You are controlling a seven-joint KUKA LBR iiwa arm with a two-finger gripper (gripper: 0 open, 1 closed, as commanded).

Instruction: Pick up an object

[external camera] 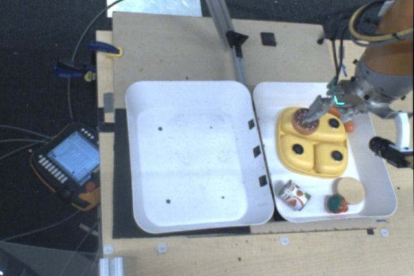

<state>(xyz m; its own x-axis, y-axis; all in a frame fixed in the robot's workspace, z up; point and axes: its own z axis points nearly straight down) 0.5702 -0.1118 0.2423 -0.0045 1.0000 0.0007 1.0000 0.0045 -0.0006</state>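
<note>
The right bin (381, 203) holds a yellow moulded tray (317, 148) with dark-dotted hollows. A brown round piece (301, 120) sits on the tray's upper left hollow. My gripper (312, 113) reaches down from the right and its tip is at this brown piece, touching or just above it. Along the bin's front lie a small printed can (294, 195) on its side, a tan round disc (351, 189) and a green and red toy (336, 204). A small orange item (349, 127) peeks out beside the tray, under the wrist.
The left bin (194, 152) lies beside the right one, with black clips (257, 152) on the shared rim. A grey pole (217, 3) slants over the back of the bench. A teach pendant (68, 161) and cables lie on the floor at left.
</note>
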